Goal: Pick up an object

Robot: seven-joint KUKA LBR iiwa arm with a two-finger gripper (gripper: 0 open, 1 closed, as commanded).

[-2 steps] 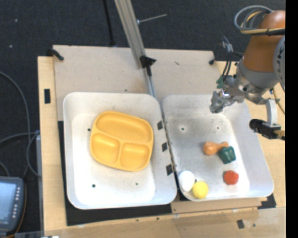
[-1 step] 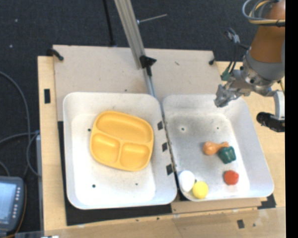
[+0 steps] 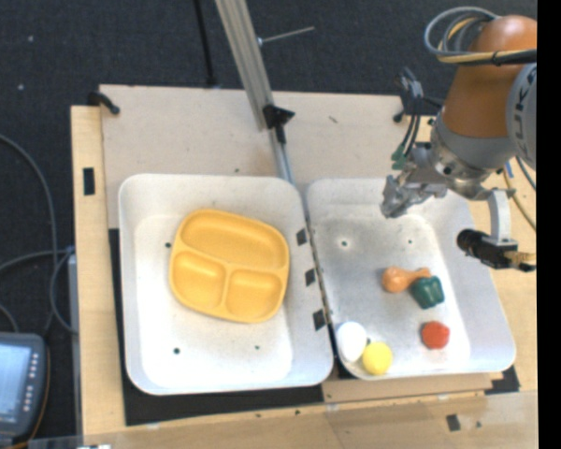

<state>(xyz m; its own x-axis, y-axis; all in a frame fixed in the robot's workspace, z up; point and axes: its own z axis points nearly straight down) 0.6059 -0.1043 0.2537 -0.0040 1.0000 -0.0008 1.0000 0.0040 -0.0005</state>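
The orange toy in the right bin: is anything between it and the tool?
Nothing visible is. The tool hangs over bare bin floor above the orange toy. The green toy touches its far side, out of the way.

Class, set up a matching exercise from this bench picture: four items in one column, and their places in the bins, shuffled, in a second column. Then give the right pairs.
Items:
1. yellow divided plate
2. red object
3. white ball
4. gripper

Places:
A. right bin, near right corner
B. left bin, middle
C. above the right bin's far part
D. right bin, near left corner, beside the yellow ball

Pairs: 1-B, 2-A, 3-D, 4-C
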